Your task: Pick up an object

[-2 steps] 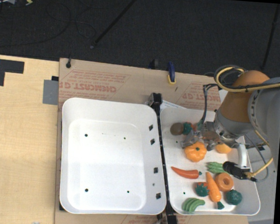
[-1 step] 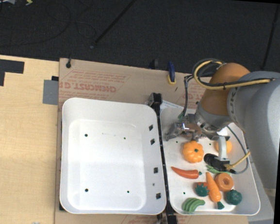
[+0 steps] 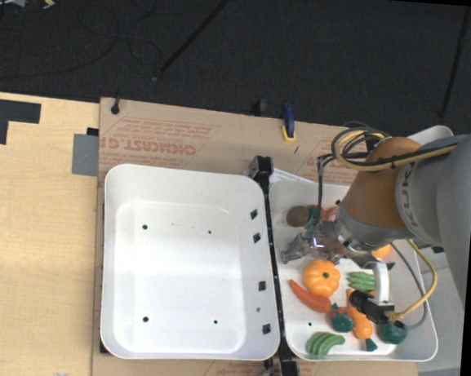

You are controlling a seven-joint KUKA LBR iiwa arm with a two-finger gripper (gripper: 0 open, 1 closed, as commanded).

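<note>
Lower squarely onto the orange pumpkin (image 3: 321, 276), keeping the claw (image 3: 306, 245), whose spread cannot be told, off the red chilli (image 3: 309, 296).

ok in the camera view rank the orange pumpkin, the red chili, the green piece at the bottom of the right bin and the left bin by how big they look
1. left bin, by far
2. orange pumpkin
3. red chili and green piece: these look alike in size, so I won't rank them.
</note>
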